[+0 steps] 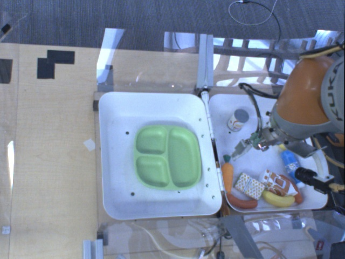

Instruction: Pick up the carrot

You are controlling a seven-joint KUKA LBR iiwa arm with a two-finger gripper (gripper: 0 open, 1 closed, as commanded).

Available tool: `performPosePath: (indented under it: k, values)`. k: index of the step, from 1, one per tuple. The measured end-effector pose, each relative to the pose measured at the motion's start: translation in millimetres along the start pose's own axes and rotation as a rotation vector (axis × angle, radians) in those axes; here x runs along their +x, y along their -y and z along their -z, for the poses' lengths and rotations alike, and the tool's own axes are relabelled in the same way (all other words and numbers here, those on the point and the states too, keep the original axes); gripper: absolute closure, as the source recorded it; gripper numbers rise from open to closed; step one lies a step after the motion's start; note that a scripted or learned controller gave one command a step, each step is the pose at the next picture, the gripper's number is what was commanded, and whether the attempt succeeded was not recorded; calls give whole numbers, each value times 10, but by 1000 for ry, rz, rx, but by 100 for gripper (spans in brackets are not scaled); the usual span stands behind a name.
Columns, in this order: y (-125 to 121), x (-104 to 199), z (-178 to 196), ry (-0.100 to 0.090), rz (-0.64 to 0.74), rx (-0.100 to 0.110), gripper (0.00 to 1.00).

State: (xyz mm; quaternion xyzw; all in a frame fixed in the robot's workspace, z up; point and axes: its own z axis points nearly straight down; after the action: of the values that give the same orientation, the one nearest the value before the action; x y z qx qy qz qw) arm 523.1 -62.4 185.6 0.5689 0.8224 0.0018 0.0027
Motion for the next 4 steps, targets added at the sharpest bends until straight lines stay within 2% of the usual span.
performPosePath:
  k: [1,2,3,4]
  values:
    - [138,647,-11,-2,-261,4,0]
    - [139,646,-11,-2,-262,4,0]
    - [316,155,-10,-1,300,2,0]
    - [452,-274,-952,8,146,-6,0]
